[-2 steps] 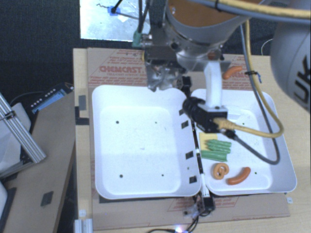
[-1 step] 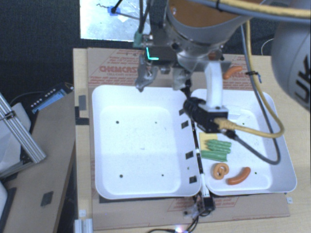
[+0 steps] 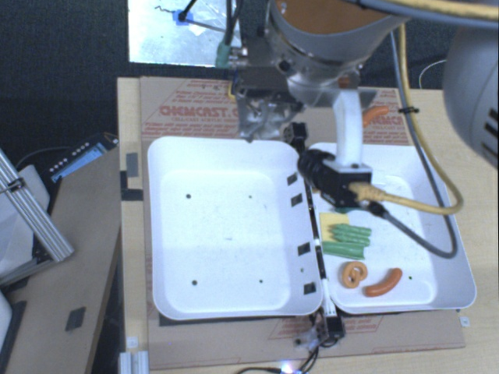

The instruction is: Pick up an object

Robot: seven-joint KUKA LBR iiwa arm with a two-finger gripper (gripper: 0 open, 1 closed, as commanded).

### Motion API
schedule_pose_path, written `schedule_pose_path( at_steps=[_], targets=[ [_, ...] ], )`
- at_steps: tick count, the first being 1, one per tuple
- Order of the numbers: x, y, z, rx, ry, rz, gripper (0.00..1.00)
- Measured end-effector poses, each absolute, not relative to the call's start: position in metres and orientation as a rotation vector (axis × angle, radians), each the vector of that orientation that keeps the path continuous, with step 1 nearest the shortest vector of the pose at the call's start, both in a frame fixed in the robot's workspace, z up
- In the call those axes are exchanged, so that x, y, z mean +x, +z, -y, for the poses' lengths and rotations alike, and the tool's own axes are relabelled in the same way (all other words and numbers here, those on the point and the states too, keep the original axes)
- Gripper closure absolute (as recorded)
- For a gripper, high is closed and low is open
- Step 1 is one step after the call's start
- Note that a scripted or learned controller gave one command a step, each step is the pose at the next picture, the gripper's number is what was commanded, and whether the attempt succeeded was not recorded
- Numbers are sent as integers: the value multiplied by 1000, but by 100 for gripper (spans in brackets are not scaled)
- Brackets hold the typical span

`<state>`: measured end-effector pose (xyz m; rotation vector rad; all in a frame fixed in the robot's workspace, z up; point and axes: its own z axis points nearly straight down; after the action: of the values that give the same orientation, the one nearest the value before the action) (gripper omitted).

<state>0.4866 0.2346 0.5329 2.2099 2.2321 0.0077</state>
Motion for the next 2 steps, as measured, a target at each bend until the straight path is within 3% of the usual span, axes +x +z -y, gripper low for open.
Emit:
schedule_pose_path(
  at_steps=[1,2],
  targets=[
    [487,532,-235,2210,6,-2233,0],
    [487,544,-235,2204,10,-2238,100]
  ],
)
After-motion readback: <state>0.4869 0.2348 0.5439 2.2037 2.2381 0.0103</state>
